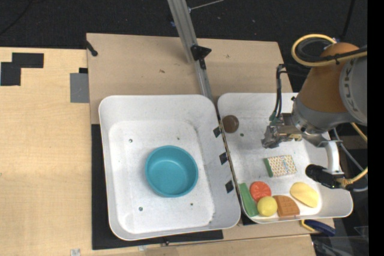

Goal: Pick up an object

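Gripper (271,138) hangs low in right white bin (240,106), finger state cannot tell, just above flat patterned beige sponge (280,165); nearest target, so descend straight, centre over it, staying off red round toy (260,190) and yellow lemon-shaped piece (304,193).

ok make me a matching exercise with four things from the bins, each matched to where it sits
Things:
1. teal bowl
2. brown ball
3. patterned sponge
4. yellow ball

Places:
A. right bin, far corner by the divider
B. right bin, near edge, next to the red tomato
C. middle of the left bin
D. right bin, just below the gripper

Pairs: 1-C, 2-A, 3-D, 4-B
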Available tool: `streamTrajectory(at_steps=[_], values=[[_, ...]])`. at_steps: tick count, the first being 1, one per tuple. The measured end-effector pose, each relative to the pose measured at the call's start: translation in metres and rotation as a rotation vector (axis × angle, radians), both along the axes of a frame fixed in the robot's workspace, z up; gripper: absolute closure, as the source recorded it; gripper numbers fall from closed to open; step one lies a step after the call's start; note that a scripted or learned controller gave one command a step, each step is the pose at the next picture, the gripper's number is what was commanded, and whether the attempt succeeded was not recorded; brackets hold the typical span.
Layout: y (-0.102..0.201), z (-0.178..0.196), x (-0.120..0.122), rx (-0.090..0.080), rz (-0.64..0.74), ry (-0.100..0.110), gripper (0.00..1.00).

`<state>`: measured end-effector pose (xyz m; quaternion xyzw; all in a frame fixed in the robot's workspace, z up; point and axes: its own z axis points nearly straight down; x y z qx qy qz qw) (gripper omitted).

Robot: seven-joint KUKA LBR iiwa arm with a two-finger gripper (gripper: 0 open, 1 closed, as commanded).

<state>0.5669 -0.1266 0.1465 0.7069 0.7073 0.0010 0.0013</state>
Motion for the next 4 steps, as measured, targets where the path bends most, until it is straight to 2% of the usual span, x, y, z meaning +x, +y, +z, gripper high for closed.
streamTrajectory(at_steps=[2, 3, 4], values=[[0.009, 0.088, -0.001, 0.000, 0.000, 0.000, 1.00], [0.055, 0.095, -0.003, 0.000, 0.002, 0.003, 1.00], [0.115, 0.086, -0.004, 0.001, 0.004, 0.004, 1.00]])
